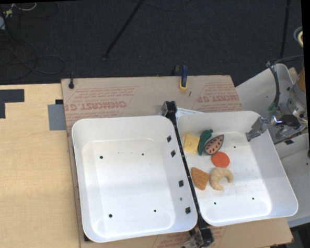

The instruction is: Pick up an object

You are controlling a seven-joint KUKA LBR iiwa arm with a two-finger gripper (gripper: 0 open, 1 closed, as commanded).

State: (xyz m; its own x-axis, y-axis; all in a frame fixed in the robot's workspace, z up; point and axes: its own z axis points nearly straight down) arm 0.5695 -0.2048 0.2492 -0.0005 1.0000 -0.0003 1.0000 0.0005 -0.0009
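Dark carpet and loose cables lie behind the bench, and on the tabletop [27,170] a cardboard sheet [122,99] carries my two white bins. From my seat the gripper [256,129] hangs at the far right corner of the right bin [264,193], just over its rim; it is small and blurred at this angle, so I cannot tell whether the fingers are spread or pressed together, and I see nothing between them.

All the candidates sit in a loose cluster well to the left of the fingers, toward the divider between the bins. Nearest the fingers is the watermelon slice [215,142], leaning against a dark green piece [204,140]. Just below it lies the round red-orange piece [220,160], then the pale croissant [220,177]. Farther from the fingers are the yellow block [191,142] and the orange wedge [199,178].

These look to me like toy food: light, stiff, probably smooth plastic and a bit slippery, not fragile. I would take the croissant across its narrow middle, since it stands slightly apart; the round piece may roll out of a pinch.
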